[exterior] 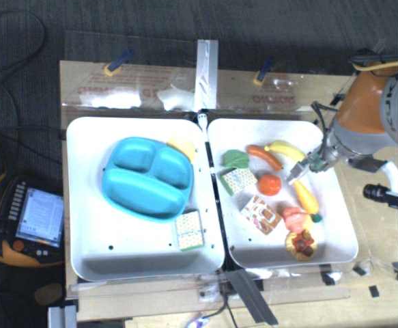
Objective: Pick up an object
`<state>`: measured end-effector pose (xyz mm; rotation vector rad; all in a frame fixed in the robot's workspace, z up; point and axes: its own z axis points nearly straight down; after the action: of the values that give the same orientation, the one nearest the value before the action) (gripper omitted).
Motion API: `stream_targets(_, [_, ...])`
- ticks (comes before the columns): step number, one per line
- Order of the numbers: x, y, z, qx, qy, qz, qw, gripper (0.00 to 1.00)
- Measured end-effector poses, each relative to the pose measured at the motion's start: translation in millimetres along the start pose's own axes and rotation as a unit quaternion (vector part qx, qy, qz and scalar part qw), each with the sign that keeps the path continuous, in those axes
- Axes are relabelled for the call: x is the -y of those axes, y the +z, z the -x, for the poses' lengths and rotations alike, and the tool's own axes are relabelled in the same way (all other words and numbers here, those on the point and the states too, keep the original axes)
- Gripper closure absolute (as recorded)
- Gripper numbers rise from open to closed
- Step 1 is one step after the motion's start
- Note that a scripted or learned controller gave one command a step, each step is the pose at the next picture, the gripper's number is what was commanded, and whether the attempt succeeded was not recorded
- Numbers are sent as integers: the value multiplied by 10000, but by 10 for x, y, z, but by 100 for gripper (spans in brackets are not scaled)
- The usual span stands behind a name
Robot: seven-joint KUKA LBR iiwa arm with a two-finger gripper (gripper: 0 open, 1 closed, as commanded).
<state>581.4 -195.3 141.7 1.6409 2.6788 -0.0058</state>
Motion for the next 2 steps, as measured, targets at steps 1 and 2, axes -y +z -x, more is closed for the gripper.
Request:
stream_targets(1, [-715,-627,-657,4,897,5,9960,100])
stream_targets(2, [-771,-528,-1233,-6,2037,-9,9790,100])
